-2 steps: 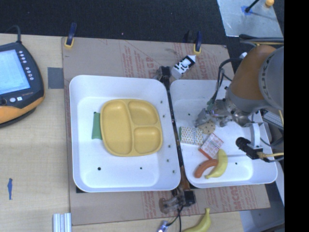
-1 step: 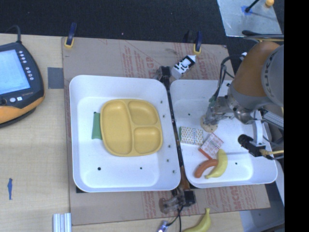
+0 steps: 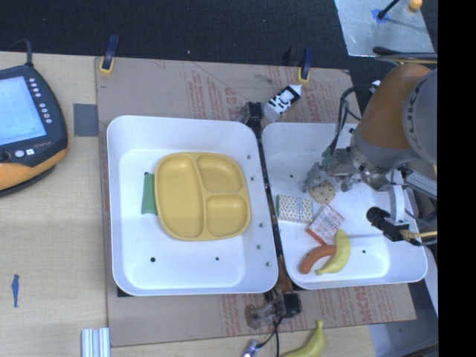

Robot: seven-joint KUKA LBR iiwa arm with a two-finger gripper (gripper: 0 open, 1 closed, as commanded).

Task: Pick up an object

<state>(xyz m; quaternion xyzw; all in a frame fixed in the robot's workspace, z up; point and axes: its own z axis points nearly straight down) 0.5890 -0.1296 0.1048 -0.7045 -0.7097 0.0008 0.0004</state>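
Smooth yellow plastic divided plate [image 3: 202, 195] sat in left white bin [image 3: 123, 199], green flat piece [image 3: 149, 193] tucked under it. Right white bin [image 3: 286, 143] held curved banana [image 3: 338, 251], red sausage [image 3: 317, 256], speckled round cookie [image 3: 322, 193] w/ gripper [image 3: 327, 173] just above; couldn't tell jaws' state.

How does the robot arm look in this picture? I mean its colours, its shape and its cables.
The arm is thick and rounded, grey with a wide orange band. Thin dark cables loop beside it over the right bin. Its gripper is a small grey metal part with a jagged outline.
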